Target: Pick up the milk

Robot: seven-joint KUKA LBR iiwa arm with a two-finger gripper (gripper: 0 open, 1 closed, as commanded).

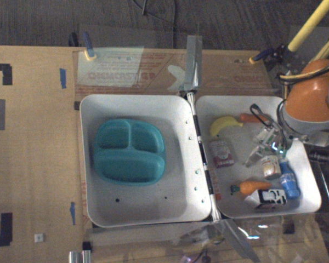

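Observation:
The milk [222,153] is a small white and dark-red carton lying flat in the left part of the right bin [312,201], just below a yellow banana [225,125]. My gripper [261,148] hangs over the middle of that bin, to the right of the carton and apart from it. Its fingers stand open with nothing between them. The orange-banded wrist [310,100] comes in from the right and hides part of the bin's far right side.
Close below the gripper sits a small brownish jar [271,169], with a blue bottle [289,185], an orange carrot [251,187] and a black-and-white item [271,197] nearby. A teal divided plate [130,151] lies in the left bin [93,201].

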